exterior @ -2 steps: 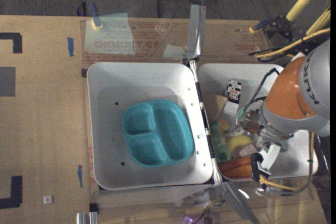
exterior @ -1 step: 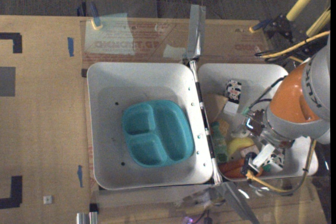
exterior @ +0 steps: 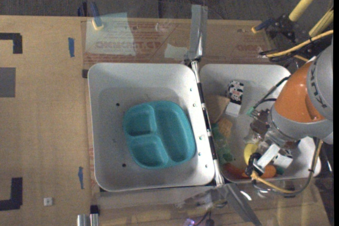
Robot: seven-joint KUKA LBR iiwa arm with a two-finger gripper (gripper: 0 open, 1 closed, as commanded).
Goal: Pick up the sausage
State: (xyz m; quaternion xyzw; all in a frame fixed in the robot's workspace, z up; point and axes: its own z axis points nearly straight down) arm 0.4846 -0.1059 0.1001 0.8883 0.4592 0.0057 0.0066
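Observation:
In the right bin (exterior: 265, 72), a reddish-orange, sausage-like piece (exterior: 236, 169) lies against the front wall, partly hidden among other toy food. My gripper (exterior: 259, 136) hangs low over the bin's middle, just right of a yellow piece (exterior: 249, 152) and up-right of the sausage-like piece. The grey wrist and the orange band (exterior: 297, 97) cover the bin's right half. Nothing can be seen held in the gripper.
The left bin (exterior: 106, 87) holds a teal divided plate (exterior: 159, 134). In the right bin lie a cow-patterned toy (exterior: 235, 90), a white box (exterior: 233, 109), a tan piece (exterior: 225, 126), a green piece (exterior: 226, 155) and an orange piece (exterior: 270, 171). Yellow cables run at the back right.

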